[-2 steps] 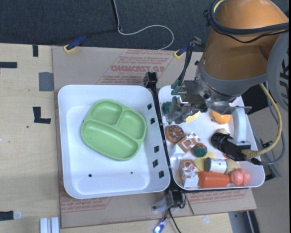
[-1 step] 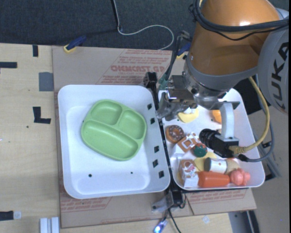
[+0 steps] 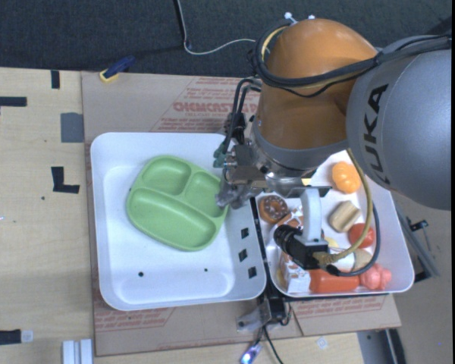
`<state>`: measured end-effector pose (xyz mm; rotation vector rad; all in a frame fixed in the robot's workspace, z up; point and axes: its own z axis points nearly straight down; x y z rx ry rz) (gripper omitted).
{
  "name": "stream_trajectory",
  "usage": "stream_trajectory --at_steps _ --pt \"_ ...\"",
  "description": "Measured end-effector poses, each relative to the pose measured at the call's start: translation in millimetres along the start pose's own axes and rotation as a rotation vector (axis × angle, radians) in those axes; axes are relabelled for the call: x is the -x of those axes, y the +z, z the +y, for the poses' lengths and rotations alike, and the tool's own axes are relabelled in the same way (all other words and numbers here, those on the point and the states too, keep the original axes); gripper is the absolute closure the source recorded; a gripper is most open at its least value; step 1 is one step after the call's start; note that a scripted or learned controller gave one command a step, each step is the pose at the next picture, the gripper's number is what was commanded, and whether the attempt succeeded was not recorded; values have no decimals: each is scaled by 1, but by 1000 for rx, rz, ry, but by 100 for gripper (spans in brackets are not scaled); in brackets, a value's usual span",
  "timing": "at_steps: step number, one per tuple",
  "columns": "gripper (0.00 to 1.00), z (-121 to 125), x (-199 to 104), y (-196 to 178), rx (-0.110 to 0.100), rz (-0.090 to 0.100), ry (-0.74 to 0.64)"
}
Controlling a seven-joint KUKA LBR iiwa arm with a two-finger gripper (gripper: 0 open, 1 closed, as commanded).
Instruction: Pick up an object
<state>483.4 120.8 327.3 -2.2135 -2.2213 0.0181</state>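
Right now the end effector [image 3: 229, 190] hangs at the near rim of the green divided plate [image 3: 173, 203] in the left bin [image 3: 167, 279], and the plate spreads away from the arm. Whether it is open or gripping, I cannot tell.

From where I stand, the arm's orange band [image 3: 311, 74] and grey link [image 3: 409, 120] blot out the far half of the right bin [image 3: 393, 237], so anything lying beyond the gripper [image 3: 229, 192] on that side is out of sight. The grey link itself runs off the right edge. The gripper's tip hangs over the near rim of the green divided plate [image 3: 171, 203], hiding that stretch of rim and the left bin [image 3: 167, 287] wall beside it; I cannot tell whether it touches the plate. Just right of the gripper, a round brown item [image 3: 274, 208] is half covered and too small to name. Farther that way, a red piece [image 3: 362, 236] peeks out from behind robot hardware.
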Motion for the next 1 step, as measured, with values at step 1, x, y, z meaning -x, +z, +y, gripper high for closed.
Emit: stream_trajectory --at_steps 1 --pt "100 1 87 -127 20 1 9"
